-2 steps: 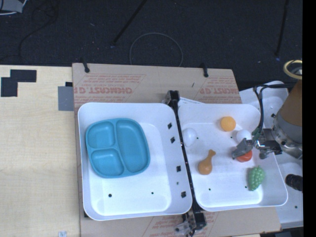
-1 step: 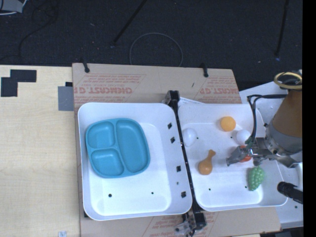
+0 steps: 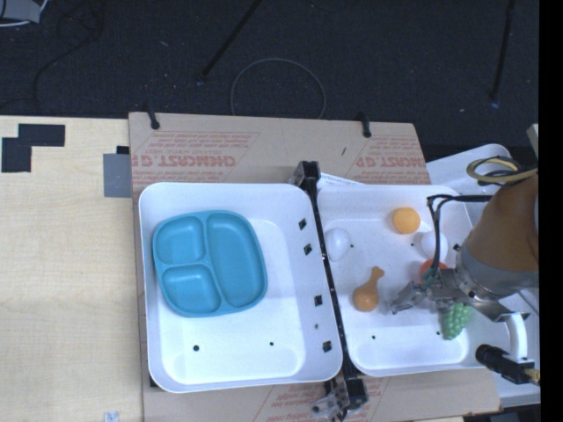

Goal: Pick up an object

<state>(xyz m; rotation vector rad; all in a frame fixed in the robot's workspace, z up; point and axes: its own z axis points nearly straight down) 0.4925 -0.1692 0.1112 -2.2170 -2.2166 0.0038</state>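
From above I see my gripper (image 3: 412, 299) low in the right bin (image 3: 378, 359), at the frame's lower right, metal tips pointing at a smooth orange drumstick-shaped toy (image 3: 368, 292) just beside them; I cannot tell its opening, and nothing shows in its hold. An orange ball (image 3: 405, 220) and knobbly green grapes (image 3: 454, 321) lie nearby, while the left bin (image 3: 229, 359) holds a glossy blue divided tray (image 3: 209, 262).

Grey arm (image 3: 501, 271), orange band, black cable

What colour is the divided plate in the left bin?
Light blue. The divided plate shows best in the camera view, lying in the left bin.
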